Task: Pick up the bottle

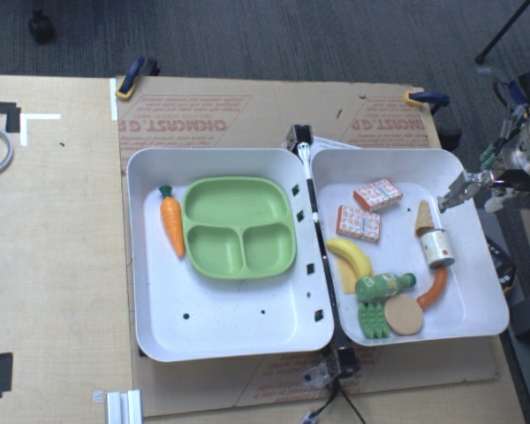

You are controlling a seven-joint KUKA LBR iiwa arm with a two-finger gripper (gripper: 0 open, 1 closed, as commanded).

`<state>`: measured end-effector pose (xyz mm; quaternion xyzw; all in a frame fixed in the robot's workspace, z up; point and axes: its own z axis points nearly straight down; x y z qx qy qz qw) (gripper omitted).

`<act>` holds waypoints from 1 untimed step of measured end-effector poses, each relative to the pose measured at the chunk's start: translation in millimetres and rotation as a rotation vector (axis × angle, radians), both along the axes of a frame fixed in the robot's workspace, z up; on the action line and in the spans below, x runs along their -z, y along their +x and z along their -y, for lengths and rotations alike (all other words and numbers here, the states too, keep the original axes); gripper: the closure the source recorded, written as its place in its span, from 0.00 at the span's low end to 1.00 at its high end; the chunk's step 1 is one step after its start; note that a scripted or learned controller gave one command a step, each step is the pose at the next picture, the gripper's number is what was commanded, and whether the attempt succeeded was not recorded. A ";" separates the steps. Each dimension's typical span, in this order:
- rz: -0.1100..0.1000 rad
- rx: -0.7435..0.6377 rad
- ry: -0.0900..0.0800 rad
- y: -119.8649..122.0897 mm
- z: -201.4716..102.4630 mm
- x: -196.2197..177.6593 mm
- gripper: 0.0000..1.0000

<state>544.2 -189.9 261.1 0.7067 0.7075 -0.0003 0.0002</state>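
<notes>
Green bottle [384, 283] lay sideways, left of and nearer than the tool [449, 198]; I could not tell the tool's state.

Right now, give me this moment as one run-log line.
task: pick up bottle | gripper: over right bin's far right corner, holding nothing | bottle: lying in right bin beside banana | status: not grasped

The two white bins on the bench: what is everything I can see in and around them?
Shallow white plastic bins: two, side by side.
Green divided plastic plate: one, left bin.
Orange toy carrot: one, left of the plate.
Small patterned red-and-white boxes: two, right bin's far part.
Yellow toy banana: one, right bin.
Green toy bottle: one, lying near the banana.
White-labelled can: one, right bin.
Grey end effector: one, over the right bin's right edge.
</notes>
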 end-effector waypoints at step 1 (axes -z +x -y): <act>0.001 -0.002 -0.001 0.7 0.1 -9.6 1.00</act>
